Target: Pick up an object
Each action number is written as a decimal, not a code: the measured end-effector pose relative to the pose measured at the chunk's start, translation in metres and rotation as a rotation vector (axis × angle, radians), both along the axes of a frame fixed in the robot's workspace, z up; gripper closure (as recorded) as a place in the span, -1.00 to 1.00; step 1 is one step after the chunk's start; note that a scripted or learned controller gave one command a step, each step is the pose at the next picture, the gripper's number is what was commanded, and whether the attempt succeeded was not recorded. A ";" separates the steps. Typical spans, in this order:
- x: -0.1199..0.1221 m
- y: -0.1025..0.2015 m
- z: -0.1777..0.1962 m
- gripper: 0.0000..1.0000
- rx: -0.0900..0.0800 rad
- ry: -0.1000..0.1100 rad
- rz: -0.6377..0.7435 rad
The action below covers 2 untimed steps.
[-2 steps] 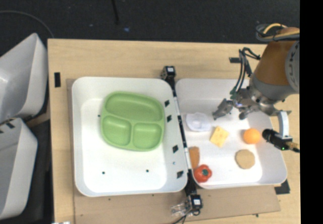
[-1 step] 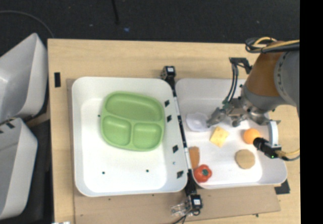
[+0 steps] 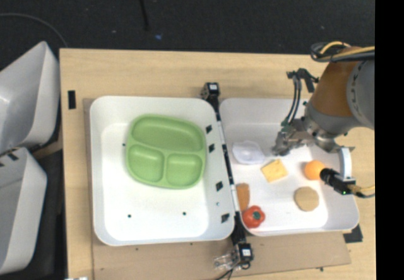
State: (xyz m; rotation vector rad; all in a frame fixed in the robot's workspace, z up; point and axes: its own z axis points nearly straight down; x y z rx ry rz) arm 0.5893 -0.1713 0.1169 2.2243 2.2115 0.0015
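My gripper [image 3: 281,147] hangs low in the right bin [image 3: 265,115], just above and to the right of a yellow cheese wedge [image 3: 274,171]. A pale translucent cup-like object [image 3: 247,152] lies to the gripper's left. An orange ball [image 3: 313,169] sits to the right of the cheese, partly behind the arm. A tan round cookie [image 3: 307,198] lies near the bin's front right. A red tomato-like piece [image 3: 253,216] and an orange-brown stick [image 3: 242,195] rest by the bin's front left wall. I see nothing between the fingers.
The left bin [image 3: 107,209] holds a green three-compartment plate [image 3: 166,151]. A black clip [image 3: 210,90] sits at the top of the divider between the bins, and another [image 3: 242,251] at the bottom. White panels [image 3: 25,102] stand at the far left.
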 end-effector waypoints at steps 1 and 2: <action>-0.004 -0.008 0.052 1.00 0.001 0.000 0.002; -0.003 -0.017 0.115 1.00 -0.001 -0.004 0.005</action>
